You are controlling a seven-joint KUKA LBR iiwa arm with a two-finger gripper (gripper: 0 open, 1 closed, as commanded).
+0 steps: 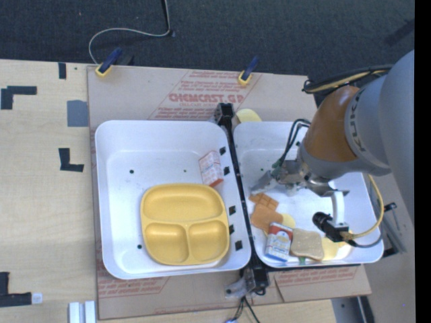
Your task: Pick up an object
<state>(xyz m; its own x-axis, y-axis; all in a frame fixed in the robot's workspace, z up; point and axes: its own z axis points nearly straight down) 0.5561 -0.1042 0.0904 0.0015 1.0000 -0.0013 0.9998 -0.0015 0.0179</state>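
My gripper (273, 178) is low inside the right bin (262, 136), near its left side, at the end of the grey arm with the orange band (328, 132). Just below it lies an orange waffle-like piece (263, 207). Further toward the front of that bin are a small red and white carton (277, 242), a slice of toast (308, 245) and a pale yellow flat piece (337, 250). I see nothing held in the gripper.
The left bin (121, 147) holds a yellow divided plate (184, 222) and a small red and white box (211, 167) by the dividing wall. A yellow object (248, 116) sits behind the bins. Blue and yellow clamps (108, 63) hold the cardboard.
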